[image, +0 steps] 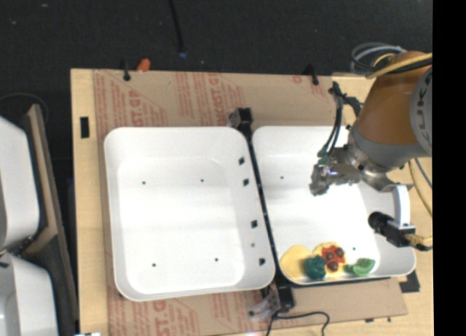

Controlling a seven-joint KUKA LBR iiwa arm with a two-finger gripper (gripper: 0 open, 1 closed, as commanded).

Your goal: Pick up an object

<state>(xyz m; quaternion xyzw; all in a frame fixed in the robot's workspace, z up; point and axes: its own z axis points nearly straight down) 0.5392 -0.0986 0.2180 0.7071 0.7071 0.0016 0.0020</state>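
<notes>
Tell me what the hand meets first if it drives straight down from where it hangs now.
Probably bare floor of the right bin: the hand hangs over its upper middle, apart from the toys clustered at the near edge. Height is unclear.

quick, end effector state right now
end effector: over the right bin, away from the objects at its near edge; open or closed cannot be told

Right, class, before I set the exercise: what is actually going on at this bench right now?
A grey and orange robot arm reaches in from the right over the right-hand bin. Its gripper hangs above the bare middle of that bin, with nothing seen in it. The things to pick lie bunched at the bin's near edge: a pale yellow piece, a teal one, a red one and a green one. The gripper is apart from them, so nothing has been picked up. The left bin sits alongside.
</notes>
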